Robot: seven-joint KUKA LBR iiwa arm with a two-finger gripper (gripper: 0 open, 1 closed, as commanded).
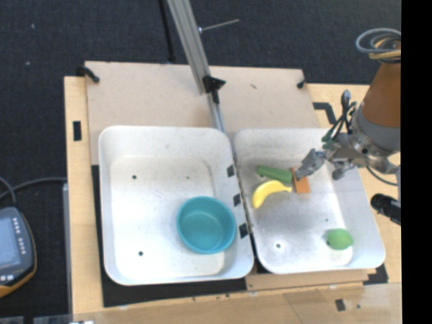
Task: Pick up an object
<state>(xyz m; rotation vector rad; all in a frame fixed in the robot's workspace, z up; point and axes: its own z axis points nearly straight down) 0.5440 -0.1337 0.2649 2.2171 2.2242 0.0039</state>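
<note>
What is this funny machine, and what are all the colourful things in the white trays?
It's a robot arm, grey with an orange band, reaching in from the right. One camera up above looks down at a slant. The arm ends in a gripper, a two-finger pincher for picking things up. It is low in the right bin, right by a small orange block. Whether it holds the block, I can't tell. Nearby lie a yellow banana, a long green thing and a green ball. The left bin has a blue bowl.
</note>
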